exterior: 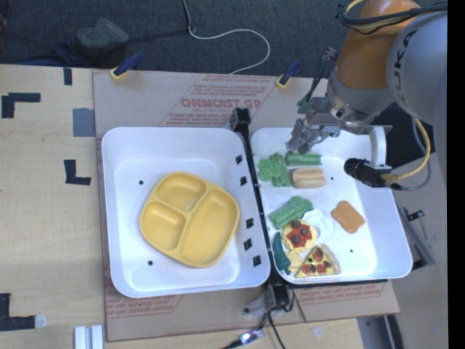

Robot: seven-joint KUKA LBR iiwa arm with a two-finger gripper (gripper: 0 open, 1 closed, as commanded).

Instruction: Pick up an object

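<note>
Overhead, we see two shallow white bins side by side on the counter (43, 195), which is partly covered by a sheet of brown cardboard (211, 100). The left bin (120, 147) holds a yellow divided plate (190, 218), lying flat near its middle with three compartments facing up.

The right bin (389, 257) carries the toy food. We make out a green leafy piece (274, 168) against the divider, a tan hot-dog bun (307, 177) just beside it, and a long green piece (305, 158) touching the bun's far side. Nearer the camera lie a second green vegetable (290, 211), an orange nugget-like piece (348, 216) apart toward the right wall, a small round pizza (298, 234) and a pizza slice (318, 261) at the near edge, with a dark teal strip (279, 254) along the divider.

The grey arm (425, 57) with its orange band (370, 38) reaches in from the right, and its gripper (301, 138) hangs at the far end of the right bin, right above the long green piece and the bun. Whether the gripper is spread or closed, we cannot tell; dark metal parts overlap there. Nothing visibly sits lifted off the bin floor.

A white cable (229, 35) loops over the dark floor beyond the counter.
</note>
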